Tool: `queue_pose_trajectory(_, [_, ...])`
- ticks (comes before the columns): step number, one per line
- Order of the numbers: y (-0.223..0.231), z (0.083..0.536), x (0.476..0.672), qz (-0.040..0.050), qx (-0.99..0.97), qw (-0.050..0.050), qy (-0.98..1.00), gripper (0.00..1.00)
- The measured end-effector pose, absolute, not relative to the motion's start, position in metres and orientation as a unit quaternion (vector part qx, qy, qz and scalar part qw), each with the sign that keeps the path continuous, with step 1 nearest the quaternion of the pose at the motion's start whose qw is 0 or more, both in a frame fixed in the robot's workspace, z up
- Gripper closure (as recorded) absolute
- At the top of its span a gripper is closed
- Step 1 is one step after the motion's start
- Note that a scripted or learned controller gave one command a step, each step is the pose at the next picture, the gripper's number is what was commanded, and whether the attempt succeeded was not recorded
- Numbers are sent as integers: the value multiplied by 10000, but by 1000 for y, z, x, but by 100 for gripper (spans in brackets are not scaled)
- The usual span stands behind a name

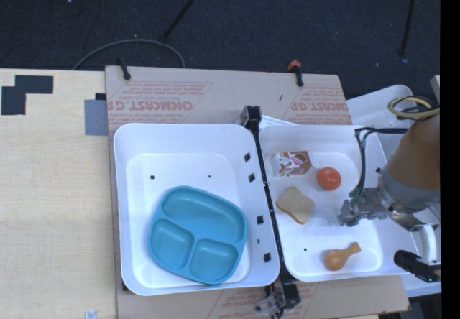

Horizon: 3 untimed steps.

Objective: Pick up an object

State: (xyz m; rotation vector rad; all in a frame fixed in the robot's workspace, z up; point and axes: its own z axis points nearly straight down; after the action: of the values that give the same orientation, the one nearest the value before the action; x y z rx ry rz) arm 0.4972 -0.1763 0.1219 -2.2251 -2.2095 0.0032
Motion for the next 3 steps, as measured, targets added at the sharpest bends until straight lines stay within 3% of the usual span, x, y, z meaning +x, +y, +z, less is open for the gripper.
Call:
queue_pose_trajectory(2, [-172, 246, 502, -10, -7065, -17, -7077, 100])
queue_pose_trajectory(3, [-173, 261, 502, 2, -7067, 5, -7075, 100])
